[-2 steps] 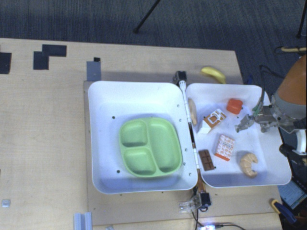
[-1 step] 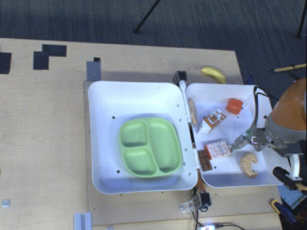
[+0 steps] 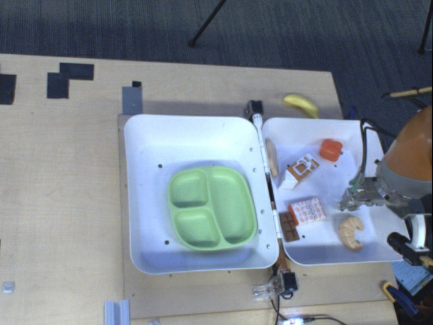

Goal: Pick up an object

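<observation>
Low at the frame's bottom edge, a small tangle of cables and a clip (image 3: 276, 291) sits on the bench just below the seam between the two bins. Directly above it at 12 o'clock, the left bin (image 3: 145, 181) holds a green divided plate (image 3: 212, 207) with three compartments, lying flat toward the bin's lower half; nothing can be seen resting in the compartments.

At 3 o'clock from the plate, the right bin (image 3: 304, 128) holds several small things. An orange block (image 3: 331, 149) lies toward the bin's top. At 8 o'clock from it is a small white-and-brown box (image 3: 302, 169). Below that, a red-and-white patterned packet (image 3: 309, 211) lies near the middle, with a dark brown bar (image 3: 289, 226) touching or just beside it at 8 o'clock. A pale, flat oval piece (image 3: 272, 158) lies along the bin's left wall. A tan croissant-shaped toy (image 3: 351, 231) rests at the bin's lower right.

The gripper (image 3: 356, 200) hangs over the right side of this bin, at 12 o'clock from the croissant toy and near it; whether its fingers are apart or together cannot be told, and nothing is visibly between them. The arm's orange band (image 3: 411, 156) rises behind it at 2 o'clock.

Outside the bins, a yellow banana (image 3: 301, 104) lies on the bench just past the right bin's top rim.
</observation>
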Motion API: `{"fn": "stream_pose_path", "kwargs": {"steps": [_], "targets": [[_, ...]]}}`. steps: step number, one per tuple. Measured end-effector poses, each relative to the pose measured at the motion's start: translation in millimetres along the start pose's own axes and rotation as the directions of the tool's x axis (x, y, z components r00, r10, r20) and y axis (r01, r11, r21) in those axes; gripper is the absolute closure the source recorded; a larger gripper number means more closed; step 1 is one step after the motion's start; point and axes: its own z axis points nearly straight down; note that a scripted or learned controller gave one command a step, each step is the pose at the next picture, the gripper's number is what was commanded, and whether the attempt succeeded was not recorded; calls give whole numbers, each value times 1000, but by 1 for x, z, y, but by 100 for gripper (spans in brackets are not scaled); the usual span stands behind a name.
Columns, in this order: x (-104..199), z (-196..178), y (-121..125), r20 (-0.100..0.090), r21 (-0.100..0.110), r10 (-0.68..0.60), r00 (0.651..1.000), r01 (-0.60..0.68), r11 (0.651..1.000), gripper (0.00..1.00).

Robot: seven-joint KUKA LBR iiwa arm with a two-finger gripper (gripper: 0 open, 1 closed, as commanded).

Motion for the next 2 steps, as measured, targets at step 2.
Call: {"fn": "stream_pose_path", "kwargs": {"steps": [2], "targets": [[43, 10, -24, 3, 0, 0, 1000, 0, 1000, 0]]}}
